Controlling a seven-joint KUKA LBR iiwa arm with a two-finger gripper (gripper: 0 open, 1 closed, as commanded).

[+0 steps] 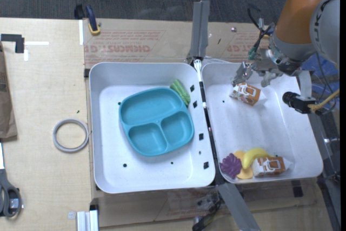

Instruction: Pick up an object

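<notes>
Up near the right bin's [303, 132] far rim, spread claw [252, 77] just above small carton [246, 94].

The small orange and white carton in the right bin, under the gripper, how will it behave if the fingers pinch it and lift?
The carton looks like a small boxy pack, so probably light with flat faces to pinch. It lies tilted near the right bin's back wall, so it may swivel or slide on the smooth white floor if the gripper touches one corner first. It should not roll.

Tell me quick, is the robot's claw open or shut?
Gripper: open, fingers spread just above the small carton in the right bin, holding nothing.
</notes>
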